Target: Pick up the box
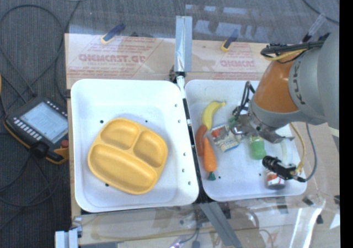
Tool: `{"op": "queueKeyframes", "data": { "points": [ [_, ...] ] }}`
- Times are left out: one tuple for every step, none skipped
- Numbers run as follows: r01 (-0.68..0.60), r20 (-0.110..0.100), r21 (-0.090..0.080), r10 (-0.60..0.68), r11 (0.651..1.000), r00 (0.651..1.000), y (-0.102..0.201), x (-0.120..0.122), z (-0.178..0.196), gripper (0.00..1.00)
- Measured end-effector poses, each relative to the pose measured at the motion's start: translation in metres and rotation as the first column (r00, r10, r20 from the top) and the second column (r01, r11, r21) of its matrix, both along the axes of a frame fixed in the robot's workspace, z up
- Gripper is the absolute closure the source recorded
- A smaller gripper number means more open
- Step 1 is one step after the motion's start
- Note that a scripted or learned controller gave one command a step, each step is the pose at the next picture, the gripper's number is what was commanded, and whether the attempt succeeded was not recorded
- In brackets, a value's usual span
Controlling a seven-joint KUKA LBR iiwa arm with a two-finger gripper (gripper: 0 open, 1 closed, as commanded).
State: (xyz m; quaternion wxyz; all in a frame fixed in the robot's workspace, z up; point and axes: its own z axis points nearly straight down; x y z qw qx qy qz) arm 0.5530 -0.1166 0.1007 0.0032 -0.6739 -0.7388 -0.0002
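In the right bin, the tool, grip state unclear, touches the box.

The bench bears two white bins side by side.

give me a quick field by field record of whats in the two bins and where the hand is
left bin: yellow plastic divided tray
right bin: yellow banana, orange carrot, small white printed box, green block, small can
hand: low over the box, at its right end
box state: lying on the bin floor
arm: reaches in from the right
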Motion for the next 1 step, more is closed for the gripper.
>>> {"op": "queueKeyframes", "data": {
  "points": [
    [0.068, 0.002, -0.009, -0.068, 0.998, 0.998, 0.0213, 0.0739, 0.1055, 1.0]
  ]
}}
